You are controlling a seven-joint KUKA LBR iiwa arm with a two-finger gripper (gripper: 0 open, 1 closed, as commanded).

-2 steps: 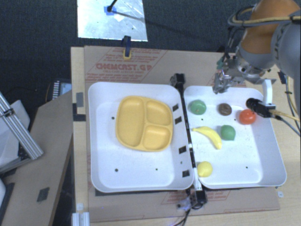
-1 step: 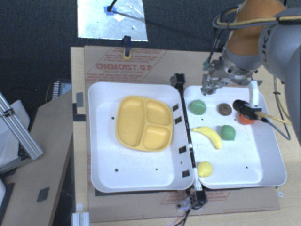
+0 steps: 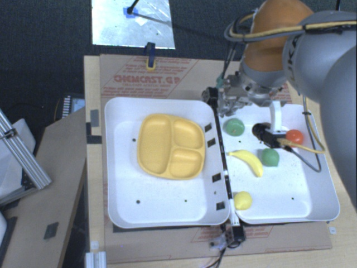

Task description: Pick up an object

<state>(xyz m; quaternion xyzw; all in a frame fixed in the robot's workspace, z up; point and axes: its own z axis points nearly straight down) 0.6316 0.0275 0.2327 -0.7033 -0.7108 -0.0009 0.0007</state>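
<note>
Near edge of right bin (image 3: pixel 312 205): lemon (image 3: pixel 242 200), then banana (image 3: pixel 248 162), green ball (image 3: pixel 270 157), tomato (image 3: pixel 294 136), lime (image 3: pixel 234 127). Gripper (image 3: pixel 230 106) sits over lime by the divider; grip state can't tell. Risk: clipping the divider, or lime rolling off.

Beside the smooth yellow plastic tray (image 3: pixel 170 146), a glossy plastic-looking banana (image 3: pixel 248 162) lies in the matt white bin (image 3: pixel 312 197).

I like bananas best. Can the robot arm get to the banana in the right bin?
Probably yes. The banana lies flat in the right bin with nothing on top of it. The gripper hangs just above that bin, near the green ball. It would need only a short move.
</note>
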